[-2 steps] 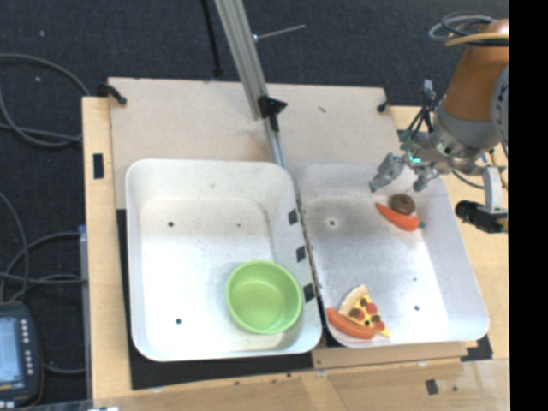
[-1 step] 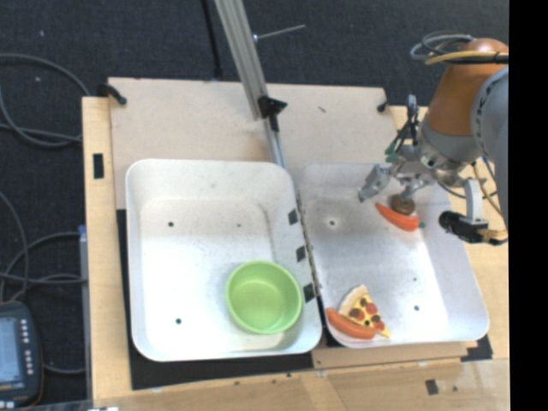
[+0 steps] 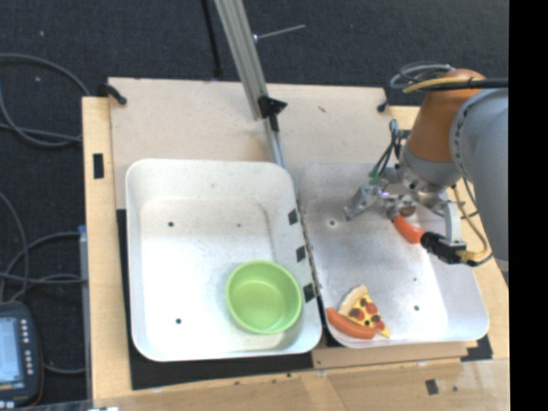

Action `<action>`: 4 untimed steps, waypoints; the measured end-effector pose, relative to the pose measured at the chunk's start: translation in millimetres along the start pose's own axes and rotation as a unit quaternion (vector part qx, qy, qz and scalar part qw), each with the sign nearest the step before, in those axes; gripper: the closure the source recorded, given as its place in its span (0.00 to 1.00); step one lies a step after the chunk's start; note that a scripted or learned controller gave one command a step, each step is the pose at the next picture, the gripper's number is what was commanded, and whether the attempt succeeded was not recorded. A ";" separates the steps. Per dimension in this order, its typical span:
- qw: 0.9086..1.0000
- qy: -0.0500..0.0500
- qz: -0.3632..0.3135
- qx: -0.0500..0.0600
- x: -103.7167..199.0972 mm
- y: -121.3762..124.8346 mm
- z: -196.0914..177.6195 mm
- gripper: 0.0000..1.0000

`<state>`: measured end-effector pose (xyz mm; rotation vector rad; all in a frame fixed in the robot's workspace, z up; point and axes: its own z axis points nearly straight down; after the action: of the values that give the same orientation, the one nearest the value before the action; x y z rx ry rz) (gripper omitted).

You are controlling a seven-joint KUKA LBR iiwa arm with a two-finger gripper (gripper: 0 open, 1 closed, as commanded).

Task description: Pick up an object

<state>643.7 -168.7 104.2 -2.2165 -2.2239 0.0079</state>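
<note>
The gripper (image 3: 402, 205) hangs low over the right bin (image 3: 454, 315), near its back right side. An orange piece (image 3: 408, 229) lies just beside it toward the bin's front, its long axis slanting toward the front right. Whether the gripper has closed on it I cannot tell. A pizza slice (image 3: 363, 308) and sausage (image 3: 349, 324) lie at the front left corner, well apart. A green bowl (image 3: 264, 295) sits in the left bin (image 3: 171, 195).

Robot lab: bench (image 3: 188, 122), 2 bins (image 3: 154, 229)
</note>
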 end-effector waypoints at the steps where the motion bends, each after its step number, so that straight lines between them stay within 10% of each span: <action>1: 1.000 -0.001 0.001 -0.002 -2.0 0.2 2.7 0.00; 2: 1.000 -0.002 0.001 -0.004 -2.7 1.2 -9.2 1.00; 4: 1.000 0.001 -0.001 -0.006 -0.8 12.3 -114.4 1.00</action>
<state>656.6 -169.3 218.6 -2.2195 -2.2313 -0.0072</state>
